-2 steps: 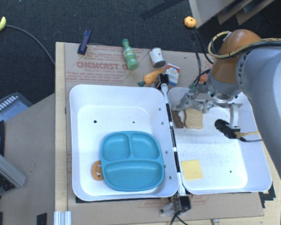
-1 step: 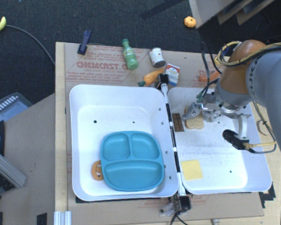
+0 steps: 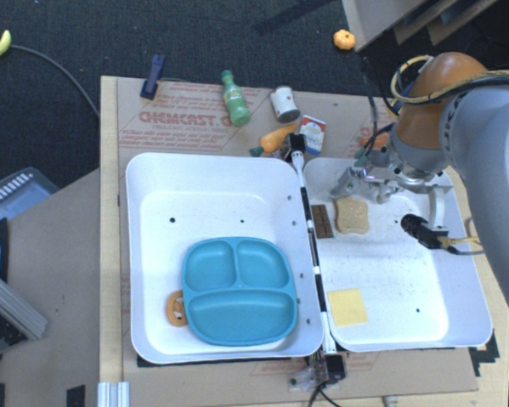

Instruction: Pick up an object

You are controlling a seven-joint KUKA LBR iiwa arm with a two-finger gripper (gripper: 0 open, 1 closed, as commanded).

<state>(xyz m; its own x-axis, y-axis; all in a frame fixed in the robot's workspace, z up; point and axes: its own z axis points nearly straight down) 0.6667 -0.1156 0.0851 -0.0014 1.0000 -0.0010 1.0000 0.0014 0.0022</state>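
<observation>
I see the cheese (image 3: 348, 306) nearest in the right bin (image 3: 418, 322), beyond it the bread (image 3: 352, 216) beneath my gripper (image 3: 364, 183), grip state indeterminate, arm bent down from the right, and farthest "CHEMCAST" printed on the cardboard (image 3: 187, 118).

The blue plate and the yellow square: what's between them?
In the camera view, the two bins' touching rims separate the blue plate from the yellow square; otherwise bare white bin floor.

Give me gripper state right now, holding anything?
Gripper: cannot be told. It sits low in the right bin, just above the bread slice; nothing is visibly in its grasp.
</observation>
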